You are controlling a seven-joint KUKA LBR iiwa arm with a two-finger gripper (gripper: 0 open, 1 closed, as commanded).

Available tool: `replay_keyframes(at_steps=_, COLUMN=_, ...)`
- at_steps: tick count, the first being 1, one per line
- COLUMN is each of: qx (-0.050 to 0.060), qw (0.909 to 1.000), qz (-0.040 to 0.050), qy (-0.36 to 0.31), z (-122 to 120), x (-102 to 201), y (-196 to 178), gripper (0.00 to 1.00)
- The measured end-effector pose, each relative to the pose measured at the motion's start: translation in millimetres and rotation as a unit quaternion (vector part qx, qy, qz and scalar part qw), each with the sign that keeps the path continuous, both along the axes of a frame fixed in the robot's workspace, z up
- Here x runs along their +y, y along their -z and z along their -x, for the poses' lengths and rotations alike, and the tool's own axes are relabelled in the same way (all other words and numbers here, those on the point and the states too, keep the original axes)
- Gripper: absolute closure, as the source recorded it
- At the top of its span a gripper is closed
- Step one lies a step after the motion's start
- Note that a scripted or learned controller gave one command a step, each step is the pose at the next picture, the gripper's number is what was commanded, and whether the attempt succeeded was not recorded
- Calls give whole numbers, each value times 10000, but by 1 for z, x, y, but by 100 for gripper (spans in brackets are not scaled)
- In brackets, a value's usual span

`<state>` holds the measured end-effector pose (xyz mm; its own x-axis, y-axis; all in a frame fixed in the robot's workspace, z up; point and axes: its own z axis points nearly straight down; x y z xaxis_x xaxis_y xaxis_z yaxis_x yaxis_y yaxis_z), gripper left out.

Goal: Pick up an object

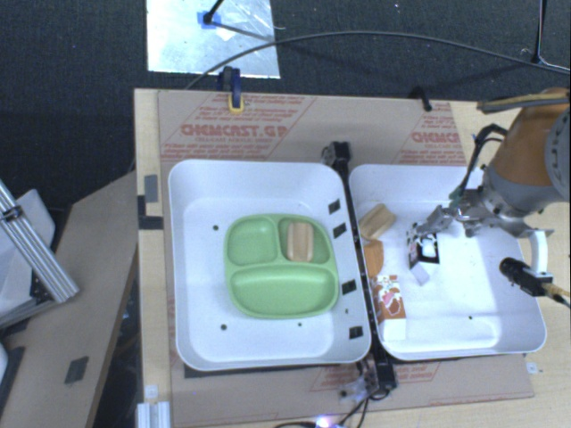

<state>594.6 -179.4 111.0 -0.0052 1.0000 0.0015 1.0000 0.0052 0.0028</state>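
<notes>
My jaws [423, 250] low in the right bin [464, 328], whether spread or closed I cannot tell, a small white object [419, 275] just below them, tan block [376, 220] left of them near the bin's wall, printed packet [390, 298] lower left.

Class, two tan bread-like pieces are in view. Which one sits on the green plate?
The tan piece in the left bin, lying in the green plate's upper right compartment. The other lies in the right bin.
</notes>
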Motion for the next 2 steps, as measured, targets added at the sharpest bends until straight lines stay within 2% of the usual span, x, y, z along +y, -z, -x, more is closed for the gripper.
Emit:
replay_keyframes(at_steps=1, qx=-84, qw=10000, qz=21, qy=3, z=-6, x=-1, y=4, gripper=0)
replay_keyframes(at_steps=2, qx=-123, qw=9999, qz=21, qy=-7, z=-8, x=0, y=-9, gripper=100)
